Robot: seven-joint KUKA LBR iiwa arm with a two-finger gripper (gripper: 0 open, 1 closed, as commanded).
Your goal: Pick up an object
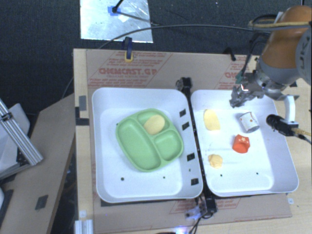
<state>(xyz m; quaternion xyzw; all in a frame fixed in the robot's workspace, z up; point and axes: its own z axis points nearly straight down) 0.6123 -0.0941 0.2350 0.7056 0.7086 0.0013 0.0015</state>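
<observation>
The right bin (273,179) holds a pale yellow piece (211,119), a small yellow lump (215,160), a red object (241,143) and a white cup-like object (248,121) lying on its side. My gripper (238,100) hangs over the bin's far edge, just up and left of the white object and right of the pale yellow piece. Nothing shows between its fingers. In the left bin (107,179) sits a green divided tray (146,147) with a yellow food piece (155,124) in its upper compartment.
A black clamp (185,84) sits at the far end of the seam between the bins. A black handle-like part (279,124) juts over the right bin's right rim. Cables cross above the bench. A foil sheet (115,13) lies beyond the bench.
</observation>
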